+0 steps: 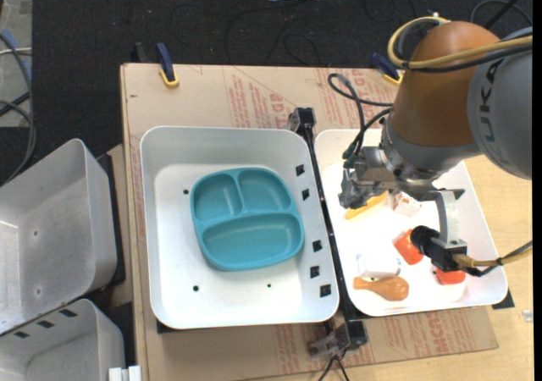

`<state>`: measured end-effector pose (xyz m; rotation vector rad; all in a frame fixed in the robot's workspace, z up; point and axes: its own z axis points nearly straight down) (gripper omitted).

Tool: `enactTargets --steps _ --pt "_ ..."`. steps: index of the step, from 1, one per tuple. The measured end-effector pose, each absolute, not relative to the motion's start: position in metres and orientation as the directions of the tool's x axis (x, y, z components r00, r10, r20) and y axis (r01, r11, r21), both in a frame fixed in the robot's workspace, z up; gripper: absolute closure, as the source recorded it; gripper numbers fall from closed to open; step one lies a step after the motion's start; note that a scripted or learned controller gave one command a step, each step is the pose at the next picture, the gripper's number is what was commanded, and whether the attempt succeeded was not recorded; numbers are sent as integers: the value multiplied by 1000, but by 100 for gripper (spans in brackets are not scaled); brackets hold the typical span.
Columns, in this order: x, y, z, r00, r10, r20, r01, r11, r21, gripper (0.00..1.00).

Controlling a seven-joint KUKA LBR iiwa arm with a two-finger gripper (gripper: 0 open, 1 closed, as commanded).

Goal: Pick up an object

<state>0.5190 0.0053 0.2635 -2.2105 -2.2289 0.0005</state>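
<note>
My gripper (357, 193) hangs low over the upper left part of the right bin (484, 231), under the arm's orange and grey wrist (440, 91). A yellow strip-shaped object (367, 210) lies just beneath and to the right of it, partly hidden by the gripper body. Further toward the front lie an orange-red piece (407, 247), a tan drumstick-shaped toy (386, 287), a small white item (379, 267) and a red piece (450, 277). No object is visibly lifted.
The left bin (161, 201) holds a teal divided plate (247, 218). A black divider (318, 210) runs between the bins. White plastic tubs (42, 218) stand off the bench at left. Cables trail from the wrist across the right bin.
</note>
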Motion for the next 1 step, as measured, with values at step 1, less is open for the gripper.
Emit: enactTargets --steps 1 --pt "514 67 249 -10 1000 1 1000 10 -3 100"
